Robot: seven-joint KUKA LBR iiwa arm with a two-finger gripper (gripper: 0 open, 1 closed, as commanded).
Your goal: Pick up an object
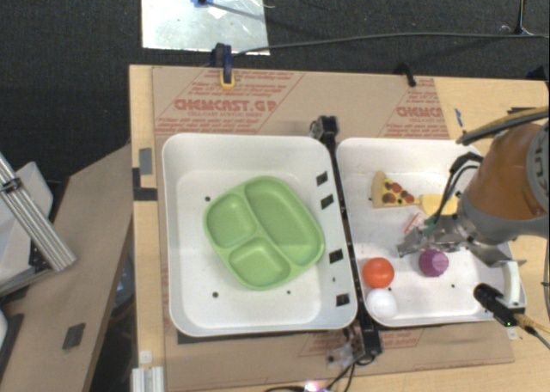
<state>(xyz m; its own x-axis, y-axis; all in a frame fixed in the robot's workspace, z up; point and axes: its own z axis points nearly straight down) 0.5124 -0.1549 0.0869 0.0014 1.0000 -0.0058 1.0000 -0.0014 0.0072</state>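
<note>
In the right bin [404, 158], my gripper [419, 241] hangs low over the floor, a little right of the middle. A purple object [433, 262] lies just below and to the right of it, touching or nearly touching the tip. An orange ball [377, 272] and a white ball [381, 301] rest near the bin's front left corner. A pizza-slice toy [392, 192] lies toward the back, with a yellow piece [430, 204] beside it, partly hidden by the arm [511, 188].
The left bin [185, 210] holds a green divided plate [262, 231]. A black divider [337, 210] runs between the two bins. The arm's body covers the right bin's right side.
</note>
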